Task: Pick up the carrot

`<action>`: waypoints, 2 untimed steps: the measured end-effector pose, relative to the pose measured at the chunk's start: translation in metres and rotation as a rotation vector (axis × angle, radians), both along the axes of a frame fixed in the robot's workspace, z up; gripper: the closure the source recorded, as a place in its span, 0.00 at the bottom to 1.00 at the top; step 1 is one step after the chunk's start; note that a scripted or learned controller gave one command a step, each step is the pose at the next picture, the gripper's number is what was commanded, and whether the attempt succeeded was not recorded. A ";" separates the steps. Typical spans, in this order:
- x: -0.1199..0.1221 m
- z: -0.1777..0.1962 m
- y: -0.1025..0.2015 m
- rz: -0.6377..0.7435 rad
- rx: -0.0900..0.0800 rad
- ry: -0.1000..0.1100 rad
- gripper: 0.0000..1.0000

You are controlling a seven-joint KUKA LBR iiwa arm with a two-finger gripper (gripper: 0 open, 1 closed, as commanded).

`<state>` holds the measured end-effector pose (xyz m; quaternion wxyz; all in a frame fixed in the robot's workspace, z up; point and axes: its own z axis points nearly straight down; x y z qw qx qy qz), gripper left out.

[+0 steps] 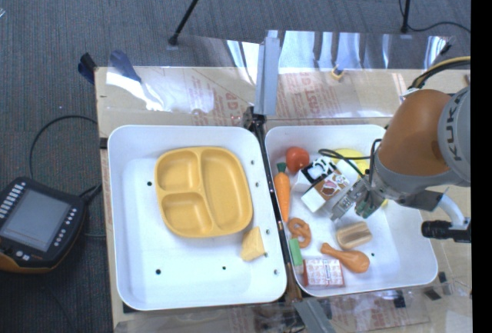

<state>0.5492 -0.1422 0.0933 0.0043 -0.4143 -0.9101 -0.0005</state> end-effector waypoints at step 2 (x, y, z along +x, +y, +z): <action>-0.047 -0.008 0.023 0.591 0.003 -0.004 0.00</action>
